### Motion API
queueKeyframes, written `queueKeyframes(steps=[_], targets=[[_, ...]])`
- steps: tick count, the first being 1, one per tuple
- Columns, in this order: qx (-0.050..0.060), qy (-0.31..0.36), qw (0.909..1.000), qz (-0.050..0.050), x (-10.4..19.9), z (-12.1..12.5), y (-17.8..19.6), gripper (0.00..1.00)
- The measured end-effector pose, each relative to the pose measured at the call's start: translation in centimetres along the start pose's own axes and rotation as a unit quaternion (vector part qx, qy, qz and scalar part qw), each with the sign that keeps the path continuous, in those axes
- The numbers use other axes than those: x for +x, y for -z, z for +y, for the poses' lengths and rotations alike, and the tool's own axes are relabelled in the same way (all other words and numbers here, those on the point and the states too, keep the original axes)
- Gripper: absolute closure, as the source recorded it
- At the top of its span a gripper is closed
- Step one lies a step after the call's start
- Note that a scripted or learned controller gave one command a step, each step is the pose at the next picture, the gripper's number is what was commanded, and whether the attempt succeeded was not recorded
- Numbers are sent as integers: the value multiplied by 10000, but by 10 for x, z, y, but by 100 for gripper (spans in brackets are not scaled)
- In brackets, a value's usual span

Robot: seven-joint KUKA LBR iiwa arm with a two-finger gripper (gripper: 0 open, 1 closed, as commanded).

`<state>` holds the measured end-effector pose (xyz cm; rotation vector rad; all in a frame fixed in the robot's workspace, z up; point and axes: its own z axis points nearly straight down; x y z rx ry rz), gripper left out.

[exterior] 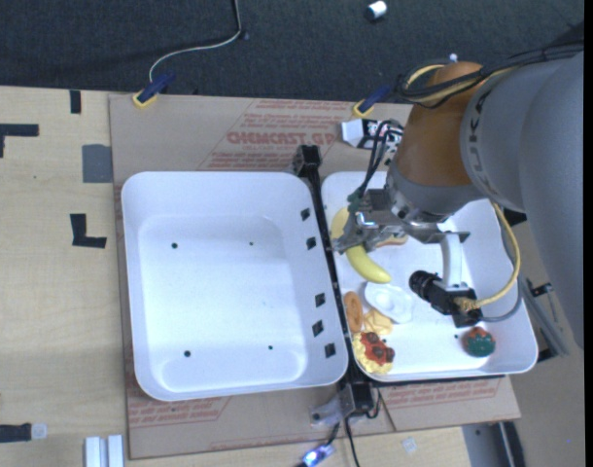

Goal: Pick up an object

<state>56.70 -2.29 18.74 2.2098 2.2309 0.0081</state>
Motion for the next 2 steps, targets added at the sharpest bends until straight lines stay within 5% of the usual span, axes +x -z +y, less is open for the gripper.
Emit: queueKeyframes(steps=[1,2], targets=[[40,-42,10000,-16,-6,-9,-4,100],[-23,15,10000,2,94,64,55,100]])
